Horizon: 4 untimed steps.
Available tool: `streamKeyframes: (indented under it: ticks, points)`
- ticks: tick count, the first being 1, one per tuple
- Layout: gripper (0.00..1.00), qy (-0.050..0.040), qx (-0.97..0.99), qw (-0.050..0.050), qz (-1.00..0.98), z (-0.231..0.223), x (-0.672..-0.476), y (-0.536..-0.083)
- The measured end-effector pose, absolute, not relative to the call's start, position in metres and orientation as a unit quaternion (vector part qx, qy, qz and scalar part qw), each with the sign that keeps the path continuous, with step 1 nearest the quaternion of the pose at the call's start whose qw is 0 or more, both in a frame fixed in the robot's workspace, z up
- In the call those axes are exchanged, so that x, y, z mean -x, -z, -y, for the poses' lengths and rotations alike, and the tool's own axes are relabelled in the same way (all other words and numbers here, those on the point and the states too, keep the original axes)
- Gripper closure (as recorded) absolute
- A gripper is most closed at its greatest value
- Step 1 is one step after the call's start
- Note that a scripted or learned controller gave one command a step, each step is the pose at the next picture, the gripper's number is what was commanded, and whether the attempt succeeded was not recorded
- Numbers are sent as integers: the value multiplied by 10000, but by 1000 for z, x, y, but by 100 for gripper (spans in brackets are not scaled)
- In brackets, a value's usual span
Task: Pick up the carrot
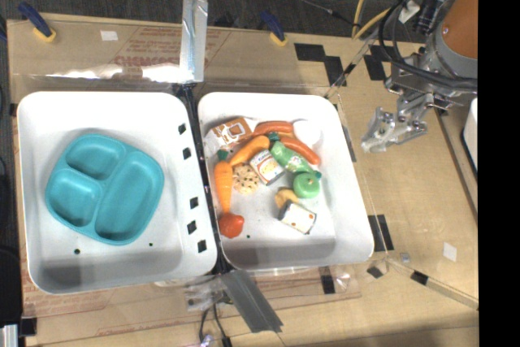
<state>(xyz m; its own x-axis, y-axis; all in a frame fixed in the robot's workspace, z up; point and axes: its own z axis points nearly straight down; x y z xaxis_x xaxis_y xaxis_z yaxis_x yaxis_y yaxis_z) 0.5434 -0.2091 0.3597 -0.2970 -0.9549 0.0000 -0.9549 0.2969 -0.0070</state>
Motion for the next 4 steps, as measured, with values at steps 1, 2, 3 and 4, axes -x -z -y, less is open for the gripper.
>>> streamKeyframes:
  ticks: [1,2,3,4]
  points:
    - [100,-17,7016,-3,-7125,210,-505,-339]
    - [100,-24,8538,0,-5207,205,-483,-284]
    - [100,30,8847,3,-4662,202,-497,-378]
    - [100,5,9615,13,-2748,199,-478,-333]
